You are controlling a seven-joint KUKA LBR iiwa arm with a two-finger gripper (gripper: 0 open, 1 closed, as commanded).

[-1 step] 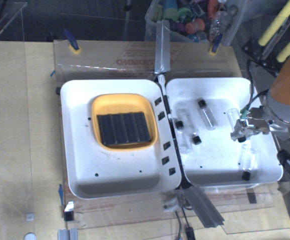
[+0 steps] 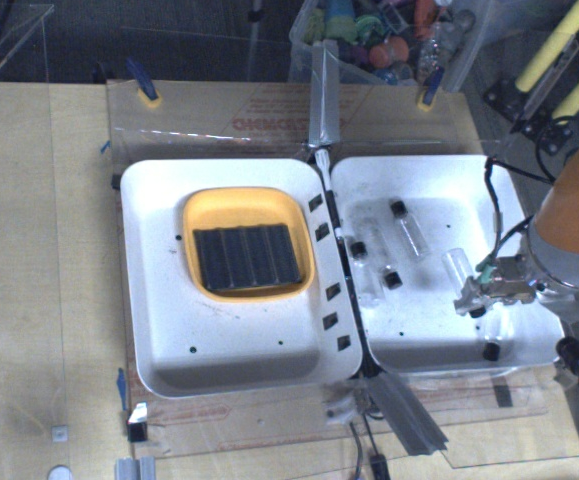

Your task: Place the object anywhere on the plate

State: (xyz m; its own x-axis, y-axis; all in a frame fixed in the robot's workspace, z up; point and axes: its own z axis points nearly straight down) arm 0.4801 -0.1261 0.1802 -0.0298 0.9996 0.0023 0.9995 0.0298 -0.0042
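Both bins (image 2: 159, 348) look like smooth, slightly glossy white plastic, and the yellow plate (image 2: 197, 213) looks glossy too, bearing a dark ribbed matt insert (image 2: 247, 256). Left of the jaws lie clear, glassy tubes (image 2: 409, 236) with black caps. The bench (image 2: 39, 268) looks like pale matt wood.

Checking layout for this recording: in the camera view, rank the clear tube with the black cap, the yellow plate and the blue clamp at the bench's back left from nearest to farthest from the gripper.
From the gripper:
1. Clear tube, right bin.
2. Yellow plate, left bin.
3. Blue clamp, back left.
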